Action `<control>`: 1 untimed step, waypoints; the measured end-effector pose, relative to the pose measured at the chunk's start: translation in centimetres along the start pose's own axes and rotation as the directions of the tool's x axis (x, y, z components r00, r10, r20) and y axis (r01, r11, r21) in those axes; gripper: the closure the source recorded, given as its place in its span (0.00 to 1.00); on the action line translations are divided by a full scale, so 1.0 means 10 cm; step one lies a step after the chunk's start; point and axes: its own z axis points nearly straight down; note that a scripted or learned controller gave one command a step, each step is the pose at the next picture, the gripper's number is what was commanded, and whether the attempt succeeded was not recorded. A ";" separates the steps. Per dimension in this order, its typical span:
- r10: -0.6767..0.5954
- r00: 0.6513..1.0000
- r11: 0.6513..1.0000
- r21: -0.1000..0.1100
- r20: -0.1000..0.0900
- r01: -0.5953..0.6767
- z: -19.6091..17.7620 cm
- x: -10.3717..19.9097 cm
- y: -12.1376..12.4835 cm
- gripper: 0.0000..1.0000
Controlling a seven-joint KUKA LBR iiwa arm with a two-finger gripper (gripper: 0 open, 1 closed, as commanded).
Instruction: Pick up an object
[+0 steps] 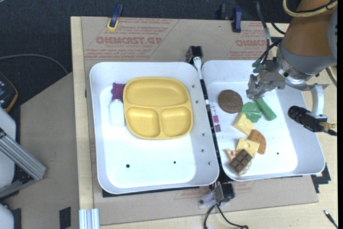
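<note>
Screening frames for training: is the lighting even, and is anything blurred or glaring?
Camera view: light is even and soft, with faint shadows beside the yellow tray; mild glare on the white bin rim; the claw looks slightly soft, the food pieces fairly sharp.

**Plastic, Paper and Metal on the Bench**

The two white bins (107, 169) are looking like smooth, slightly glossy plastic. Inside the left bin, the yellow divided tray (158, 107) is showing a soft satin sheen, also plastic. Under the bins, the brown board (155, 35) is reading as matt paper-covered sheet with red print. To the tray's right, the brown disc (230, 101) is appearing dull and grainy, the green pieces (256, 111) smooth. The arm's orange band (316, 8) is gleaming glossy above matt grey metal.
</note>
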 end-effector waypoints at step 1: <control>-0.001 1.000 1.000 -0.001 0.000 0.001 0.03 0.10 -0.42 1.00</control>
